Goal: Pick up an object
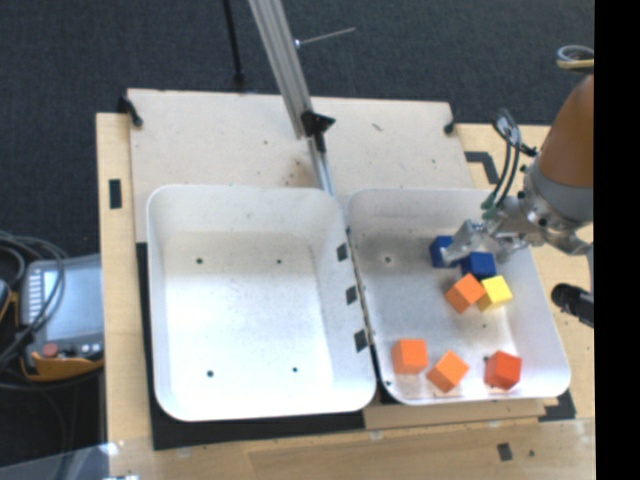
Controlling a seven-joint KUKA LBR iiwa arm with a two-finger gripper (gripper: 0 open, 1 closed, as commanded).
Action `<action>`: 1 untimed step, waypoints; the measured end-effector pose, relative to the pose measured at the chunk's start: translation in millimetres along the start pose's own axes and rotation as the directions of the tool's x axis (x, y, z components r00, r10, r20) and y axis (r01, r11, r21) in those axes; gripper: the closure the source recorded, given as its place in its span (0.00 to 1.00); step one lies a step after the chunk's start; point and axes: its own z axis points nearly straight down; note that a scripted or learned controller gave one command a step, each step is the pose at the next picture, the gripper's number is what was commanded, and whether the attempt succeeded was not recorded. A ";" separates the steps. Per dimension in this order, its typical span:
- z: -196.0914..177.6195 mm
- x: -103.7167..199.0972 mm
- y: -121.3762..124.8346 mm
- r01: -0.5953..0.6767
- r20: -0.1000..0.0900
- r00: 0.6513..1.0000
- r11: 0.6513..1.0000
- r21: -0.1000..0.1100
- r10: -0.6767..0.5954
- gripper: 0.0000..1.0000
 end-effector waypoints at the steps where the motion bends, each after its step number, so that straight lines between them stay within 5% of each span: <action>1: 0.0 -0.1 0.0 -0.002 0.000 1.000 1.000 -0.001 0.002 0.00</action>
